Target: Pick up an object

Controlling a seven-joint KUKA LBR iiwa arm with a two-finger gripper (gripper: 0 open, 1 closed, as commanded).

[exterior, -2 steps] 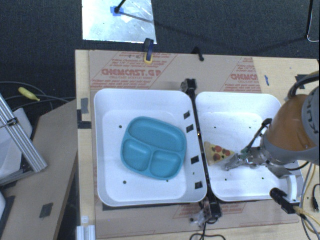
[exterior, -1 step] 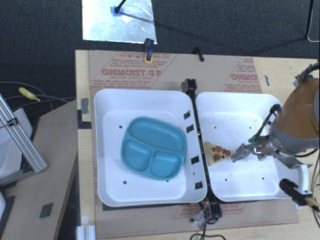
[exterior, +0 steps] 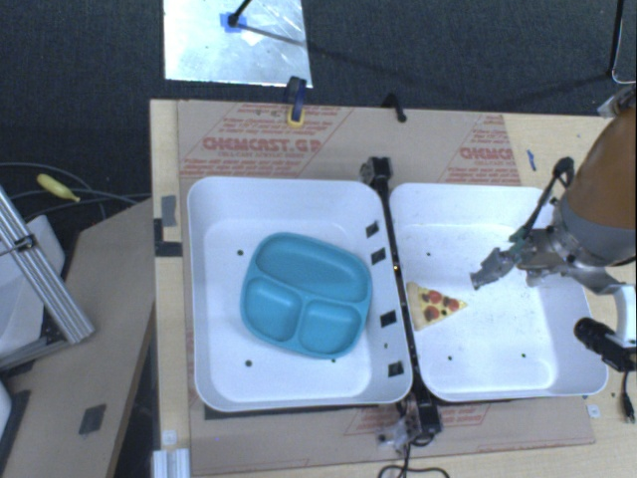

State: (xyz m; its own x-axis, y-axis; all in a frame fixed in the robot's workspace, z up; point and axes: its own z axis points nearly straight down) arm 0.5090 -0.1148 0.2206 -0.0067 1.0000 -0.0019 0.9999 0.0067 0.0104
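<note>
**Gripper above the right bin, pizza slice lying loose below it**

The bench carries two shallow white bins side by side on a sheet of printed cardboard (exterior: pixel 299 132). In the left bin (exterior: pixel 214 267) sits a blue divided tray (exterior: pixel 306 294), flat on the floor of the bin and roughly in its middle (three compartments, one large and two smaller).

The right bin (exterior: pixel 518 376) holds a toy pizza slice (exterior: pixel 434 305), yellow with red dots, lying flat near the bin's left wall, close to the divider between the two bins — its point aimed to the right.

The arm (exterior: pixel 607 192) comes in from the right, its orange band showing at the frame edge. The gripper (exterior: pixel 485 272) is over the right bin, up and to the right of the pizza slice and apart from it; nothing shows between its tips. At this slant and size I cannot tell how the tips stand relative to each other.

A grey metal plate (exterior: pixel 234 28) lies on the dark floor beyond the bench.
</note>
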